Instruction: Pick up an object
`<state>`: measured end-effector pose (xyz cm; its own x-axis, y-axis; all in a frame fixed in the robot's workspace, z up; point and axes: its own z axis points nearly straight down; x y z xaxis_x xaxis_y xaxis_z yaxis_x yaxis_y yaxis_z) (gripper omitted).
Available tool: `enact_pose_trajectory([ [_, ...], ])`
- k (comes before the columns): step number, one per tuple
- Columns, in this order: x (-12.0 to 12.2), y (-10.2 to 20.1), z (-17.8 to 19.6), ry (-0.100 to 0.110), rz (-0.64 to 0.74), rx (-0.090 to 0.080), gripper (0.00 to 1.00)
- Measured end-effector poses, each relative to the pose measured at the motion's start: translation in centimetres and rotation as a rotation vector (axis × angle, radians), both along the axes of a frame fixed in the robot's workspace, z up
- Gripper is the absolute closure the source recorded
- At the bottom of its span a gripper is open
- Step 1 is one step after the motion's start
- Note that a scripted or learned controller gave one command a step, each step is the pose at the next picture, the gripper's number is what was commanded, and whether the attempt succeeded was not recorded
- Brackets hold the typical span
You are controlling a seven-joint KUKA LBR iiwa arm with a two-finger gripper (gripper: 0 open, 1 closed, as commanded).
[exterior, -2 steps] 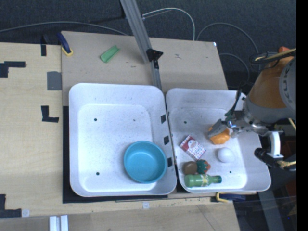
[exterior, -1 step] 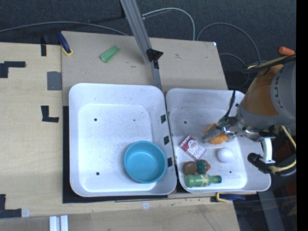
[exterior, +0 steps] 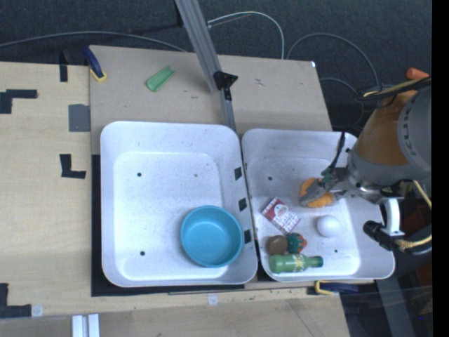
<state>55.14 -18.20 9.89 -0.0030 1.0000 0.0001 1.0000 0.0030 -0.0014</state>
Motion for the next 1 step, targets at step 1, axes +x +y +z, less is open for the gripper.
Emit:
enact_pose_trajectory([
  [1,0.26,-0.69,6.06,-0.006,-0.002,-0.002,1.0],
])
